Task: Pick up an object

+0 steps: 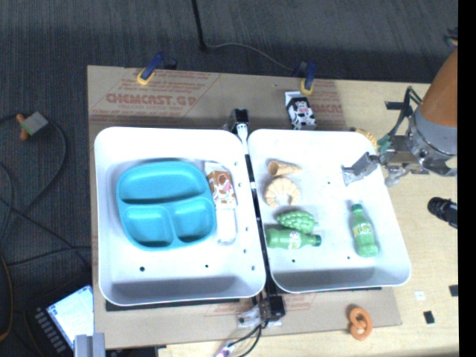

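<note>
Tool: over right bin's far right edge, grip state cannot tell. Bottles, croissant inside; blue tray in left bin.

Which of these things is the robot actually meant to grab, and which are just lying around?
For the job, in the right bin: two green bottles, green bumpy toy, croissant, cone; gripper.

Lying about: blue tray, pretzel, clamps, cow figure.

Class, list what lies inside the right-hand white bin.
In the right bin: two green bottles, a green bumpy item, two tan pastry-like pieces. The gripper covers some floor.
</note>
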Robot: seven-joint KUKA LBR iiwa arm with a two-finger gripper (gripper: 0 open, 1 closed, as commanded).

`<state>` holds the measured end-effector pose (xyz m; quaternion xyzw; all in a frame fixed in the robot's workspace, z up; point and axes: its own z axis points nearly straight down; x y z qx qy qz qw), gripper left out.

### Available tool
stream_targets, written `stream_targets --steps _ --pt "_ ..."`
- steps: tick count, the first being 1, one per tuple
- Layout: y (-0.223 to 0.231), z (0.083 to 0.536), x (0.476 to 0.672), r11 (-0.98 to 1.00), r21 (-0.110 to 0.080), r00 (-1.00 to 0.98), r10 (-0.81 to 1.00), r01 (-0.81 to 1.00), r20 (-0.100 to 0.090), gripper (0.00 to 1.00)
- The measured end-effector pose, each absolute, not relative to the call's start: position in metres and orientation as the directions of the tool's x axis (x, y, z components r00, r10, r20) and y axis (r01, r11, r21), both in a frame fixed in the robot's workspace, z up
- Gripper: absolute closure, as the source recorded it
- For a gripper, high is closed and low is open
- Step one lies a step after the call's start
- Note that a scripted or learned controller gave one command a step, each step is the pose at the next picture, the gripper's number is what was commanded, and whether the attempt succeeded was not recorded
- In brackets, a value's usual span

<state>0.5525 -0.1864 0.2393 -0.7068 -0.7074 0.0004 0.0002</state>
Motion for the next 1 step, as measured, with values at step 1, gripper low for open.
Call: stream_targets --steps 1 --pt "-0.2026 0.0948 0.5346 0.002 -0.001 -0.002 1.000 1.000 0.002 0.00"
